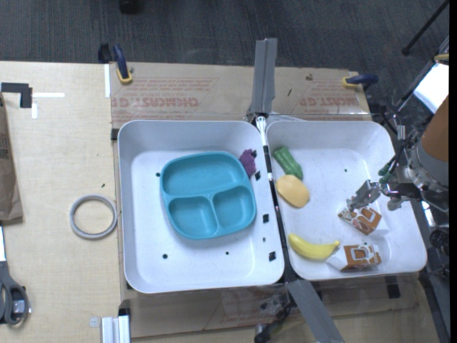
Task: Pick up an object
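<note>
Dark carpet is showing behind a pale wooden bench (57,156), on which two white bins are sitting side by side over a sheet of cardboard (186,95). Resting in the left bin (136,213) is a blue divided tray (207,195), with a small purple piece (248,161) lying just beside the tray's upper right corner, against the wall between the bins. Lying in the right bin (335,148) are a green vegetable (288,161) and, touching its lower end, a yellow lemon-like piece (293,191). A banana (312,247) is lying near the front wall, and just to its right a small brown-and-white carton (358,256) is sitting. A second carton (363,219) is lying above it, tilted.

Reaching in from the right, the arm is holding the gripper (365,195) low over the right bin, its tips just above the second carton's upper edge. Whether it is released or clenched I cannot tell, and no object is visibly caught in it.

On the bench left of the bins a grey ring (93,216) is lying, and scissors (13,297) are lying near the front left corner.
</note>
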